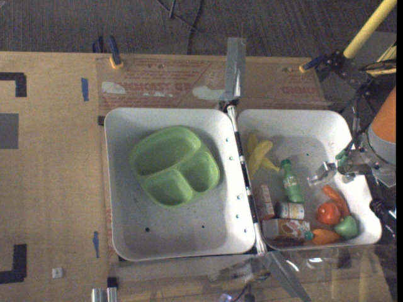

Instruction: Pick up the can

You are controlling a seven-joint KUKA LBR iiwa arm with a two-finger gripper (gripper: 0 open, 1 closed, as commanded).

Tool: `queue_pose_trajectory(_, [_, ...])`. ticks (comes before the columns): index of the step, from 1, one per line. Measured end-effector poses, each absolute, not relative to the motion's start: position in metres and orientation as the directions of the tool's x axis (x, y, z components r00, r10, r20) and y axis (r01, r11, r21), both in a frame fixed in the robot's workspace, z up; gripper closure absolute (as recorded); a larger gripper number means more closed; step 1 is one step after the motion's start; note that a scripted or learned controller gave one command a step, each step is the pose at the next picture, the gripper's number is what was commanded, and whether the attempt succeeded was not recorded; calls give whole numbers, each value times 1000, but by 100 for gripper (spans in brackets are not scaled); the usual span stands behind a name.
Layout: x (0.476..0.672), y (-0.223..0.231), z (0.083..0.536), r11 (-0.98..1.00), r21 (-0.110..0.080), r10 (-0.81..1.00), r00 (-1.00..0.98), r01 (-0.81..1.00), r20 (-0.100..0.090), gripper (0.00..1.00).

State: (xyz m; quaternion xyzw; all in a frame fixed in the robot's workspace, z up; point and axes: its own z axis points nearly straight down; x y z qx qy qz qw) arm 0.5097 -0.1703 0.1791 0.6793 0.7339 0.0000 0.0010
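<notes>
- Camera view: small cylindrical metal can with a pale label lies on its side in the right white bin, toward 6 o'clock, between a green plastic bottle and a carton.
- Two-finger gripper hovers at the can's 2 o'clock, well apart (finger state: cannot tell).
- Step, as judged: approach; next, travel toward 8 o'clock, then descend.

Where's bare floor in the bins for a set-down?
Left bin: wide bare floor below and right of the green divided plate. Right bin: bare strip along the top wall, above the bananas and green bottle. Crowded: bottom, around the can, tomato and juice carton.
</notes>
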Motion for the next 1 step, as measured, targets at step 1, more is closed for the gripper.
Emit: queue_pose_trajectory(1, [486, -119, 89, -214, 9, 977, 214, 977, 0, 0])
